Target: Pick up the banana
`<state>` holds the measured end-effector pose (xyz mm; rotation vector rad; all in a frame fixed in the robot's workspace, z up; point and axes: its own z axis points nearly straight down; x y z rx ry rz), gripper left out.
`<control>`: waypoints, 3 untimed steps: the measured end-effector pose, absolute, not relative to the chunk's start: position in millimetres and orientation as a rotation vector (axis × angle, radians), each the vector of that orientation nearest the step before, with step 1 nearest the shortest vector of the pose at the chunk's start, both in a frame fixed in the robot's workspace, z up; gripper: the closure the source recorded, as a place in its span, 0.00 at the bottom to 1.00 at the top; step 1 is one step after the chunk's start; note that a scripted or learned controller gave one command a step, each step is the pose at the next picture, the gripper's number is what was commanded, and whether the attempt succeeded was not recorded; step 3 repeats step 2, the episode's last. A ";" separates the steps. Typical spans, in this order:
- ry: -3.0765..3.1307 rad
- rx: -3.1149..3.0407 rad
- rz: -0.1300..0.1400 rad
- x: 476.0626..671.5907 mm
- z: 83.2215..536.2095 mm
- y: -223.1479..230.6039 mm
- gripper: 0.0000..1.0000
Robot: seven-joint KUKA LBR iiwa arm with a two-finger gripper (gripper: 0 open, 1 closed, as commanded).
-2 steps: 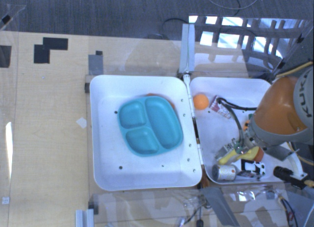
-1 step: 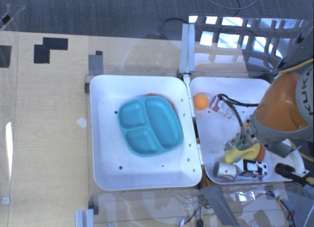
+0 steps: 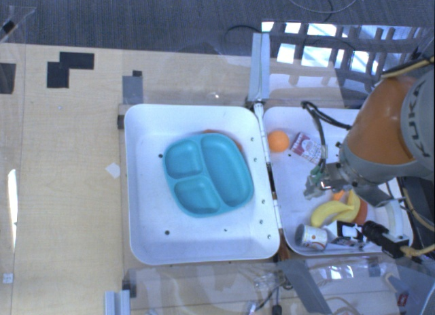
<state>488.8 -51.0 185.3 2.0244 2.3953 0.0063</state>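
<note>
My claw [image 3: 318,186] hangs just above the banana [image 3: 332,211] in the right bin [image 3: 291,222]; whether it's open I cannot tell; I'd centre over the banana's middle, clear of the can [image 3: 313,237].

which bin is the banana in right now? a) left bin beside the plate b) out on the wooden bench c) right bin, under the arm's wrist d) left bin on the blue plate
c: the banana lies in the right bin, just below the gripper, while the blue divided plate in the left bin has no banana on it.
</note>
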 end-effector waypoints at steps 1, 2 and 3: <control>2.396 2.024 0.006 488.7 185.3 -51.0 0.00; 2.279 2.155 0.006 496.7 261.3 -34.2 0.00; 2.279 2.155 0.006 496.7 261.3 -34.2 0.00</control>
